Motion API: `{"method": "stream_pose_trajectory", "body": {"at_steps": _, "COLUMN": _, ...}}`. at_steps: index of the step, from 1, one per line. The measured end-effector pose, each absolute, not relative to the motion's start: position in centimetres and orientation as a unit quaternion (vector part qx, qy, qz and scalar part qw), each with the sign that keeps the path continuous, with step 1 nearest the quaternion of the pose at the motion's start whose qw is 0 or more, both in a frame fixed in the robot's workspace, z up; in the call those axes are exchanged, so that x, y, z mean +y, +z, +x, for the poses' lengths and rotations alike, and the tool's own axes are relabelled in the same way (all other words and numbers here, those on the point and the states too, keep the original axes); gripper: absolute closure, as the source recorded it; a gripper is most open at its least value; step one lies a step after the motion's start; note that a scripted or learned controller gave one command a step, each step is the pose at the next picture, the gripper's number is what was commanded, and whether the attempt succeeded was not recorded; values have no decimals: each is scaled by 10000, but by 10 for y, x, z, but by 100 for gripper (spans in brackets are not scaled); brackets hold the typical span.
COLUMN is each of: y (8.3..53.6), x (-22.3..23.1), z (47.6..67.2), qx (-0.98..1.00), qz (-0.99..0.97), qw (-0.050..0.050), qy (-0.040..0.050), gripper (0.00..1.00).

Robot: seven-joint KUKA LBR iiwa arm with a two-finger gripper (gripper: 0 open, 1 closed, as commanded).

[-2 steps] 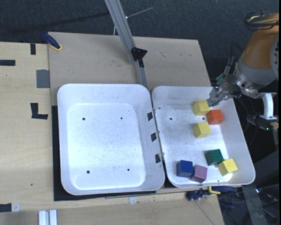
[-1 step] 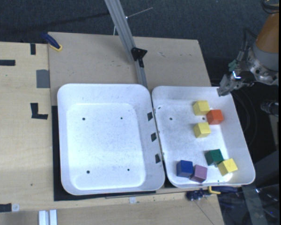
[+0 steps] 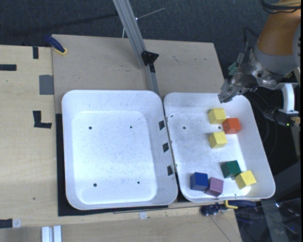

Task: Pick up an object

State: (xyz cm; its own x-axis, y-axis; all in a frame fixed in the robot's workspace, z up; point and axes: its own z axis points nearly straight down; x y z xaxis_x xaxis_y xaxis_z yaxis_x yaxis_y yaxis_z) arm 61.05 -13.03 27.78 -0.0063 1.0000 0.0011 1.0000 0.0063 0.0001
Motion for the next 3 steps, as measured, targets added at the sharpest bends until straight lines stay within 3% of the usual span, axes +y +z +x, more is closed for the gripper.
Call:
{"method": "stream_pose_trajectory", "body": {"at_steps": 1, "y": 273, "x": -74, "z": 599, "qx": -7095, "qz": -7047, "qw": 12, "qy": 2, "gripper": 100}}
{"method": "stream_pose_trajectory", "body": {"at_steps": 3, "y": 251, "x": 35, "z": 595, "qx": -7095, "qz": -7048, "qw": 18, "qy": 11, "gripper": 100}}
